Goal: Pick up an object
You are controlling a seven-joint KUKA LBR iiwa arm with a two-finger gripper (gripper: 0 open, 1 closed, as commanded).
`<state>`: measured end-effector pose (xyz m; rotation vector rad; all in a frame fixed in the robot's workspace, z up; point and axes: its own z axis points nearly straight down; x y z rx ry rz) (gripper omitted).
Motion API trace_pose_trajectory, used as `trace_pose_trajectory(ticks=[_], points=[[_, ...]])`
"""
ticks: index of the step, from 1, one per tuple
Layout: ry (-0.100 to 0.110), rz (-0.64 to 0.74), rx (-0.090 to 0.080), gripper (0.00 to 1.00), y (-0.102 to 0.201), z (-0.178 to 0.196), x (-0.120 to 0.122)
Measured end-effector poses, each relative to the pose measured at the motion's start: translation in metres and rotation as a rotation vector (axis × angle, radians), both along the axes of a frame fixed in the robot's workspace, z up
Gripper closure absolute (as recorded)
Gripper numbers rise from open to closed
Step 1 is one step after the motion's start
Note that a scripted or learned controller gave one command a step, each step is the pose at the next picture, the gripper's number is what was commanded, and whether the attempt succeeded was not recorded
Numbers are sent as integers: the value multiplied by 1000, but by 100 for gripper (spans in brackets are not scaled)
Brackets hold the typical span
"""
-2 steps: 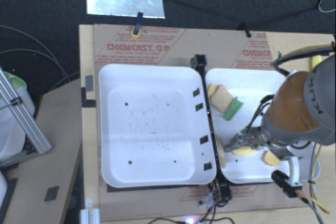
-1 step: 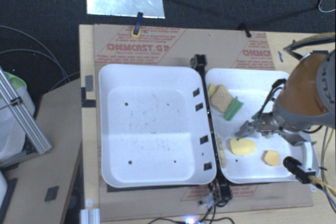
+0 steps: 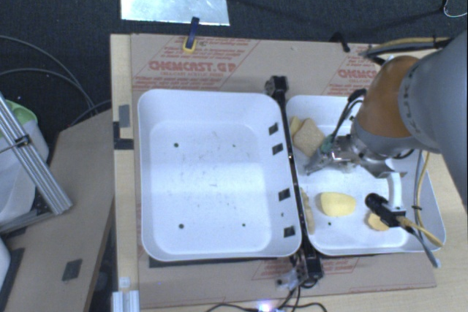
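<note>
— Where do we find the gripper?

— We find it inside the right-hand shallow white plastic bin, over the bin's left half. The grey arm with its orange band reaches in from the right and covers much of the bin's upper right part.

— Is it grasping anything?

— We cannot tell whether it is spread, clenched or grasping something. Its metal parts blur together at this slant.

— What lies around it?

— Just above and to the left of it we see a tan square block with a rough top, close against the bin's left wall. The gripper sits right at the block's lower right corner, and we cannot tell whether the two touch.

— And lower down?

— A smooth yellow oval lump rests on the bin floor below the gripper, apart from it. Further right, near the front wall, we see a small yellow chunk. A thin pale yellow strip lies along the left wall, just beside the oval lump.

— And the other bin?

— The left-hand shallow white plastic bin stands right beside the first, their walls touching, with a black clip at the far end of the joint. Both bins rest on a brown cardboard sheet printed in red.
</note>
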<state>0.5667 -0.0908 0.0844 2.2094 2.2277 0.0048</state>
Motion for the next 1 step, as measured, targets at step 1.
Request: trace_pose_trajectory(ticks=[1], points=[[-9, 6, 5, 0, 89, 109, 20]])
